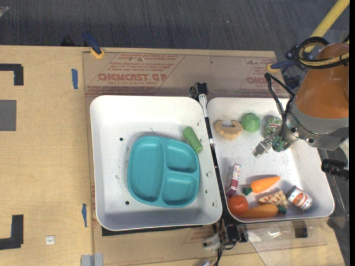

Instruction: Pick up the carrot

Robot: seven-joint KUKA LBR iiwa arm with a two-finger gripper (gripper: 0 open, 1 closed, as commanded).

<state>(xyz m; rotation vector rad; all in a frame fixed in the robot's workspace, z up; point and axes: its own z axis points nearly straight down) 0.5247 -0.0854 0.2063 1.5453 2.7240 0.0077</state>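
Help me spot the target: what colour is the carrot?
Orange with a green stem end; the carrot lies in the right bin, clearest in the camera view.

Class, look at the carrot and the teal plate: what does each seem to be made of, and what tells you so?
Carrot: likely moulded plastic, a toy; even orange colour, smooth, slightly glossy skin, green stub end.
Plate: probably hard plastic, matte to satin; uniform teal, rounded moulded dividers forming three compartments.

The arm (324, 87) is cut by the right edge; its gripper (272, 143) (fingers too small to read) overlaps the right bin (321, 173).
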